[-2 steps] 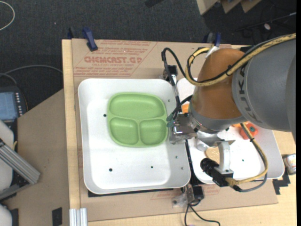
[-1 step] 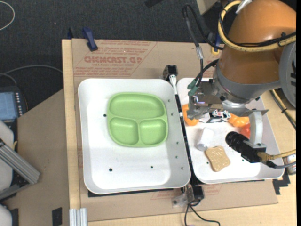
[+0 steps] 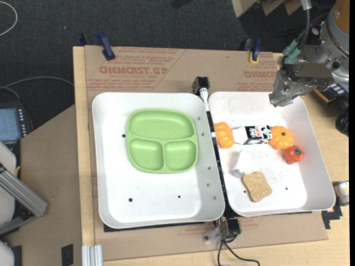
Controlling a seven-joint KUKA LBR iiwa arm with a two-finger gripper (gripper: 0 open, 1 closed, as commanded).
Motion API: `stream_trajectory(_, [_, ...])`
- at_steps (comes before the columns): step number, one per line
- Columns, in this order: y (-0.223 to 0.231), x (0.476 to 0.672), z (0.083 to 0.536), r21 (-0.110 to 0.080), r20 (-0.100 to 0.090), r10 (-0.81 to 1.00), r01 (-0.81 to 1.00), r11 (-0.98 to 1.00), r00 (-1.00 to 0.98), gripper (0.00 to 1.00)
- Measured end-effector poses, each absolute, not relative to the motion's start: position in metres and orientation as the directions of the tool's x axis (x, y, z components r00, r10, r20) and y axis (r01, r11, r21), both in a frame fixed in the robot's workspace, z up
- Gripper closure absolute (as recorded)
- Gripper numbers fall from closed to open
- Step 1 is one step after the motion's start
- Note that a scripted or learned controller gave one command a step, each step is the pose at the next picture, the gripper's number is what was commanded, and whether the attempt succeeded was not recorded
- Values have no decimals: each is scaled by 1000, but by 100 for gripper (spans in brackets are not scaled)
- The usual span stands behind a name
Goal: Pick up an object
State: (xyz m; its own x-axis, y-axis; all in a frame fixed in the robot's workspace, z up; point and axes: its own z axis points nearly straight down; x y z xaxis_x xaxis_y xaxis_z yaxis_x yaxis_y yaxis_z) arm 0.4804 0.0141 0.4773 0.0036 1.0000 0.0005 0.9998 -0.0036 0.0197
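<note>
In the camera view, the claw (image 3: 282, 96) is hanging above the far right corner of the right bin (image 3: 316, 187), and it is carrying nothing; whether it is spread or pressed together I cannot tell, since it is showing as one grey lump at this slant.

The candidates are all lying nearer the camera than the claw. An orange pumpkin-like toy (image 3: 279, 137) is sitting almost directly below it in the picture, touching a black-and-white packet (image 3: 255, 134) on its left, with a small red tomato-like toy (image 3: 293, 154) just beside it on the near side. A second orange piece (image 3: 223, 134) is resting well to the claw's left, against the bin's inner wall, and a slice of toast (image 3: 257, 185) is lying farthest toward the camera.

To do this step well, I judge the arm should be aiming for the toast: it is standing apart from its neighbours, giving a clean descent. The pumpkin-like toy is closer but crowded.

The arm is reaching in from the right, wrist angled down and leftward over the bin's corner. The green divided tray (image 3: 162, 140) is sitting in the left bin (image 3: 108, 165), far left of the claw.
</note>
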Motion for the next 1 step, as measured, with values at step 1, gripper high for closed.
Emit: stream_trajectory(1, [46,544,400,-7,-1,1000,1000,3,-3,100])
